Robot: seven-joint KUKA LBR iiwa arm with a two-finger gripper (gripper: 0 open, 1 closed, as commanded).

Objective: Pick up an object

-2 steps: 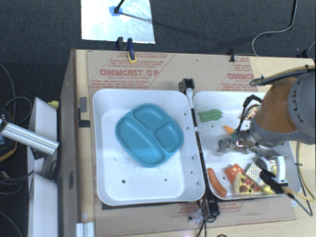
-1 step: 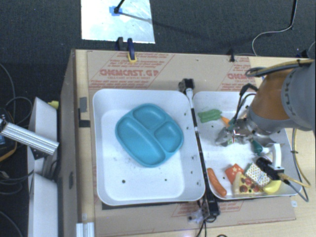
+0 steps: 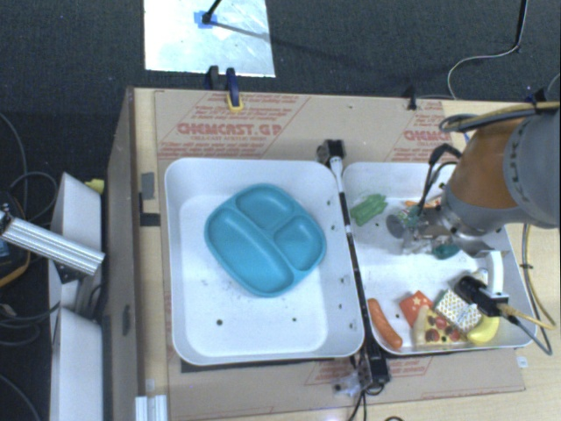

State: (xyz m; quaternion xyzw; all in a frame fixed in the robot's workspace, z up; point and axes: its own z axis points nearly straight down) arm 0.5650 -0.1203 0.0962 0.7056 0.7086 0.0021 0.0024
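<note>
1. the right bin holds small toy foods: a green piece near its upper left, an orange-red sausage shape, a red piece, a pizza slice and a yellow item along its lower edge.
2. the left bin carries a blue divided plate.
3. the arm reaches in from the right, its hand low over the right bin's middle; i cannot tell how far it is open.
4. the surface reads "chemcast gp" in red.
</note>
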